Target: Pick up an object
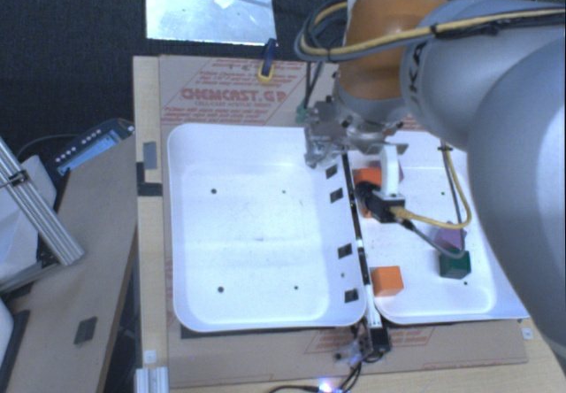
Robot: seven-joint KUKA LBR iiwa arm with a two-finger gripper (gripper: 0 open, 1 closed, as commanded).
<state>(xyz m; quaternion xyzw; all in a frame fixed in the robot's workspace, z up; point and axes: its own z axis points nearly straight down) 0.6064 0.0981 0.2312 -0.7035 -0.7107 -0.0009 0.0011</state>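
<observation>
So for things you could grab, they're all in the right bin (424,296). There's an orange block (386,280) sitting near the front edge, close to the wall it shares with the other bin. Over toward the right side you've got a dark green block (455,265), and a purple piece (452,242) is just behind it, touching or nearly so, can't quite tell. Further back there's a second orange piece (368,177), partly tucked under the robot's gear, so you only see a bit of it.

Your hand (320,150) is up at the back, right over the seam where the two bins meet, a little on the left bin's side. It's near that back orange piece but not on it, and well apart from the blocks at the front. Honestly can't tell how far open it is from this angle, and I don't see anything in it.

The big grey arm (495,99) with its orange band covers a good chunk of the right bin's far corner. The left bin (256,232) shows a plain white floor with a few tiny dark dots. Small black clips (336,196) run along the seam between the bins. Both bins sit on a cardboard sheet (230,95) with red print, on the bench (97,241).
</observation>
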